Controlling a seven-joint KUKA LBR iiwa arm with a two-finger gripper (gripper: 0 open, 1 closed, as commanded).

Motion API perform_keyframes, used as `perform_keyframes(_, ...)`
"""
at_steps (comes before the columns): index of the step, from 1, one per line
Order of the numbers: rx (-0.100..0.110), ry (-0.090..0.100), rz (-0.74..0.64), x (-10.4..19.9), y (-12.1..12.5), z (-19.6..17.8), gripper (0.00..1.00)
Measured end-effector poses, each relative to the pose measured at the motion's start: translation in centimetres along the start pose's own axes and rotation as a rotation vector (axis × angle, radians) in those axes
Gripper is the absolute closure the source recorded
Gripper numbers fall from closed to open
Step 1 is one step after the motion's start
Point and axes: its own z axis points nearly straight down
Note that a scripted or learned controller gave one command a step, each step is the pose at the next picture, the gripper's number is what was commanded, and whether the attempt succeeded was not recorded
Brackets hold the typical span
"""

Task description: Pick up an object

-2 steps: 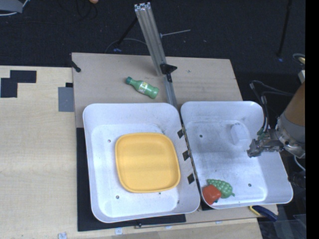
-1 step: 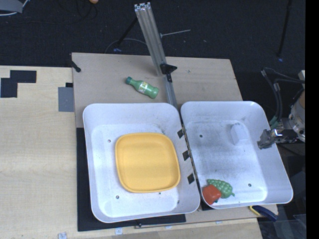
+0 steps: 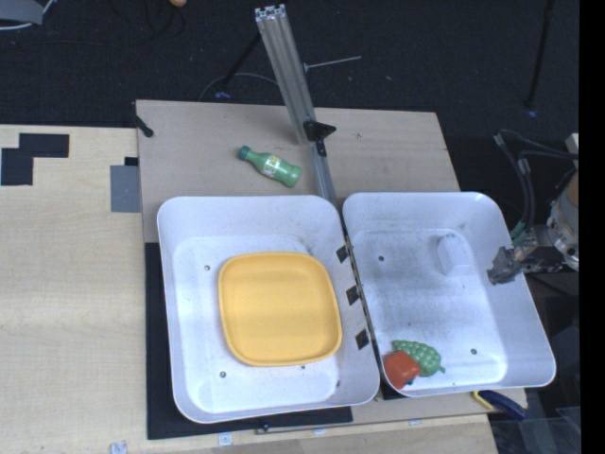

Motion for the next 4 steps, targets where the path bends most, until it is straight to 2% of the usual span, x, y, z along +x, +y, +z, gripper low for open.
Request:
perform_keyframes(1,0.0,0.001,-0.003,5.2,1.6,0.9,1.0)
perform_keyframes(2,-0.001,0.001,-0.003,10.3,2.6,-0.3,1.0)
perform_keyframes(4,0.001,0.001,-0.003,21.1,5.7,1.2,1.0)
